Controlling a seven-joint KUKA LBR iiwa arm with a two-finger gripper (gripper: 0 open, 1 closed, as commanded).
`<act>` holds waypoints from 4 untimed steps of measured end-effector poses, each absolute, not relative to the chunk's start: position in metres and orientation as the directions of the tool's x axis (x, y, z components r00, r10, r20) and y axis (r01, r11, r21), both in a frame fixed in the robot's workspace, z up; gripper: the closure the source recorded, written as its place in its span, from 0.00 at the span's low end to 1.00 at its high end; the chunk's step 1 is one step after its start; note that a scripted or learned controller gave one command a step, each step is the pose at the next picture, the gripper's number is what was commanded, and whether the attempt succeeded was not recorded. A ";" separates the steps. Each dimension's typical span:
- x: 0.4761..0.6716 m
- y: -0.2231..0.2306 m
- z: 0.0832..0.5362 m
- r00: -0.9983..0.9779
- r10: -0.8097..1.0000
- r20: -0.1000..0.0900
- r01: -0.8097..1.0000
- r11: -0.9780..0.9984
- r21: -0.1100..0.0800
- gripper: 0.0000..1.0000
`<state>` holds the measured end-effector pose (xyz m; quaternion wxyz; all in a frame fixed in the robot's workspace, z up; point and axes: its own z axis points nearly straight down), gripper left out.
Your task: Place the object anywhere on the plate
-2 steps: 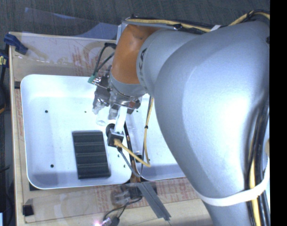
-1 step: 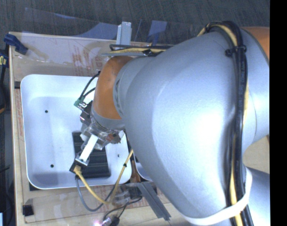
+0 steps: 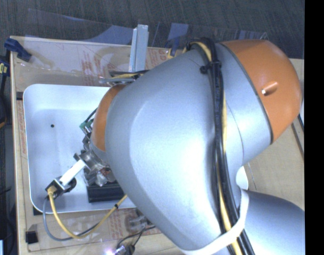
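While gripper (image 3: 97, 170) is being held lower left in bin (image 3: 39, 116), its grasp cannot be told. Black block (image 3: 104, 193) just beside it is perhaps the object. Plate hidden: slow, straight lift is being advised.

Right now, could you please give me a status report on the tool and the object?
Tool low inside white bin. Object: cannot tell where. Arm blocks much of the view.
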<state>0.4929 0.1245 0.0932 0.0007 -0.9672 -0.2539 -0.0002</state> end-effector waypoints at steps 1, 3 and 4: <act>0.495 0.126 0.095 0.870 0.493 0.007 0.493 -0.870 0.000 0.00; 0.544 0.136 0.107 0.461 0.887 -0.004 0.887 -0.461 -0.008 1.00; 0.475 0.149 0.162 0.666 0.746 -0.005 0.746 -0.666 -0.007 1.00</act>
